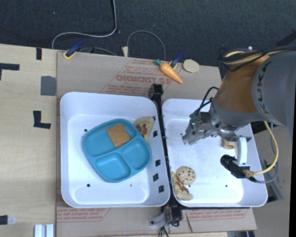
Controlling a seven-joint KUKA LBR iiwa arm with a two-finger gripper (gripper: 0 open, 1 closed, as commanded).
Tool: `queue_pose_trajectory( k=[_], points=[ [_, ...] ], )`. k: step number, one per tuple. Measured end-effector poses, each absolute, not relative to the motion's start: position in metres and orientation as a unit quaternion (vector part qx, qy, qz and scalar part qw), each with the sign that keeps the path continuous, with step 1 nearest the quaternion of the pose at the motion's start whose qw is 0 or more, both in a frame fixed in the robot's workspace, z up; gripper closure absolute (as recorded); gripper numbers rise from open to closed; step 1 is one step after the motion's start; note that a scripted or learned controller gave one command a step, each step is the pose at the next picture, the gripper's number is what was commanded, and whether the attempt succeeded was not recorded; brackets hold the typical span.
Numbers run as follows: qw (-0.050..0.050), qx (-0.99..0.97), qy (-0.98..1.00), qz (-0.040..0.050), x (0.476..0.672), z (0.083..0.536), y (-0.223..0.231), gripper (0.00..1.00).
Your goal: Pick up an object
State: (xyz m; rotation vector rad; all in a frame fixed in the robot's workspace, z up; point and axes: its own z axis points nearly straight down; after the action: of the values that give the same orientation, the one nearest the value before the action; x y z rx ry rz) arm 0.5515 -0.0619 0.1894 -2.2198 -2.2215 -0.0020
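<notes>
My gripper [190, 134] hangs over the upper left part of the right bin [203, 193], above bare white floor. Nothing shows between its tips. A round chocolate-chip cookie [185, 175] lies near the bin's lower left, with a pale food piece [182, 192] just below it. A small tan item [229, 143] peeks out under the wrist at the right. In the left bin [70, 136] a blue divided plate [117, 151] carries a brown toast square [119, 135]. A pale slice-shaped piece [144, 125] lies by the plate's upper right corner.
An orange carrot [171, 72] and a tan disc [191, 66] rest on the cardboard behind the bins. A black divider [159, 141] runs between the two bins. Cables loop at the back edge.
</notes>
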Motion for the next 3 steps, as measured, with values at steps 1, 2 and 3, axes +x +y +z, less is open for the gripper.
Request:
queue_pose_trajectory(
  k=[1, 2, 3],
  points=[
    [0.001, -0.707, -0.708, 0.0006, 0.555, 0.194, -0.063, 1.0],
    [0.001, -0.706, -0.708, 0.0006, 0.555, 0.203, -0.062, 1.0],
    [0.001, -0.705, -0.709, 0.0002, 0.572, 0.191, -0.009, 1.0]
  ],
)
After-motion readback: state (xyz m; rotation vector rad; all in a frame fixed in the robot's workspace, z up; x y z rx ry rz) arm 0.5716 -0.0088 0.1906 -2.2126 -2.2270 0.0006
